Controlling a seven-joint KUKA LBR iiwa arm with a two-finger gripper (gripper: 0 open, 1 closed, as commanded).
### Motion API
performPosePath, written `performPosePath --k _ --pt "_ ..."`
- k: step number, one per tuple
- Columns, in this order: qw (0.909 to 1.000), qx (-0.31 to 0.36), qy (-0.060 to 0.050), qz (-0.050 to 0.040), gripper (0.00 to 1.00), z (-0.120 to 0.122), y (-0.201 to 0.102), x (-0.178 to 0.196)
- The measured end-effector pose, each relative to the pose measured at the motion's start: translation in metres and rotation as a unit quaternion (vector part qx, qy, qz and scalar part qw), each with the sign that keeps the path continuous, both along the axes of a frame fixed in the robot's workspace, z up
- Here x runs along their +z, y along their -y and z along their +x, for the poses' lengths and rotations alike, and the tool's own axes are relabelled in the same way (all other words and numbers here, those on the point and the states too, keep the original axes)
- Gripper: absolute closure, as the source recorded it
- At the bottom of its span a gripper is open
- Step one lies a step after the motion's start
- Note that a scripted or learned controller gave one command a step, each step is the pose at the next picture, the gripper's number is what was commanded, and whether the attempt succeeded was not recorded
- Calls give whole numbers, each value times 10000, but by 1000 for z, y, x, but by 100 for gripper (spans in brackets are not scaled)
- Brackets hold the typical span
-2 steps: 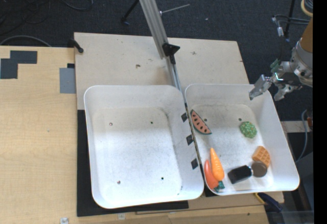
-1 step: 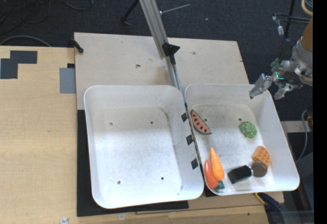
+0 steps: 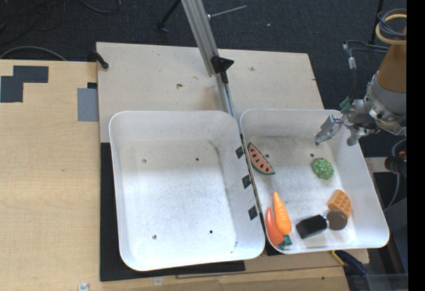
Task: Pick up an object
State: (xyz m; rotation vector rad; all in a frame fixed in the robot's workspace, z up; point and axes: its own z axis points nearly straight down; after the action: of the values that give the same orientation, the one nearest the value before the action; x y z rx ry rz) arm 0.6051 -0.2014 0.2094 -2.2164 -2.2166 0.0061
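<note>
Arm: one, entered from the right edge of the camera view; an orange band is seen above a grey wrist section, the upper links being cut off by the frame.

Wrist: grey, held low, angled down and toward the left.

Gripper: two-finger type, carried at the end of the wrist. Fingers are seen spread apart, one reaching left, the other pointing downward. Nothing is seen between them.
</note>
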Motion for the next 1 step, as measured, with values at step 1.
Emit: performPosePath --k 1 --pt "10000 14 1 1 0 9 -1 -56"
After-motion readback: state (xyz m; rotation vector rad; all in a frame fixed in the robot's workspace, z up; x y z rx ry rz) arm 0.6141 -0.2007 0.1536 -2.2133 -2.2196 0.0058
